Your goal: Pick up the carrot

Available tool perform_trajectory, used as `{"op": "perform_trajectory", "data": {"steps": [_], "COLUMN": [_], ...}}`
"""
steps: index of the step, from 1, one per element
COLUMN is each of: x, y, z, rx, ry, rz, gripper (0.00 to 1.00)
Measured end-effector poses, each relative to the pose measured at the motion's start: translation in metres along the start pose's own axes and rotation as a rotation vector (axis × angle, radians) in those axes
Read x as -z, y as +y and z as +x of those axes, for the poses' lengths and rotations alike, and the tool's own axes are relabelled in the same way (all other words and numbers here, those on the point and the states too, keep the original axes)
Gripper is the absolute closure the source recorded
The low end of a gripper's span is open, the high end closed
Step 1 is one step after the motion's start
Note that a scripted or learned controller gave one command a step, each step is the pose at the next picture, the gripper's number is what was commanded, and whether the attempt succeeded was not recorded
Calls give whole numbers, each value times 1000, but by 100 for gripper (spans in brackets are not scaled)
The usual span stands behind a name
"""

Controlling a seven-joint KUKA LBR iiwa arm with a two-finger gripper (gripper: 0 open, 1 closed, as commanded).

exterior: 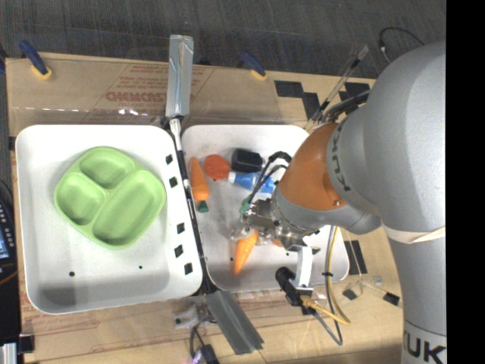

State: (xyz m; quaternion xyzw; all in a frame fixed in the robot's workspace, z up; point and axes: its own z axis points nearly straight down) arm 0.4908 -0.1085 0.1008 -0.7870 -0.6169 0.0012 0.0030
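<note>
Trouble is most likely at the grasp itself. The gripper sits low in the right bin, right over the thick upper end of the carrot, which lies in the lower middle of that bin with its tip pointing toward the bottom of the frame. The wrist hides the contact, so I cannot tell whether the gripper is apart, together, or clamped on anything. A tapered, smooth carrot caught only at its end could pivot or slip out as the arm lifts.

A second risk is confusion of targets: another carrot lies along the left wall of the same bin. Near the bin's top sit a red-orange piece, a black item and a blue item, close enough for the wrist to nudge.

The left bin holds a green divided plate.
</note>
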Motion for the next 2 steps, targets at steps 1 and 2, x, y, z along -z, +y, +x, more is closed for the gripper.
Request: {"op": "perform_trajectory", "data": {"steps": [1,2], "x": [121,224], "y": [38,-32], "z": [53,67], "rx": [104,12], "ry": [-1,-1], "rz": [-5,-5], "gripper": [100,100]}}
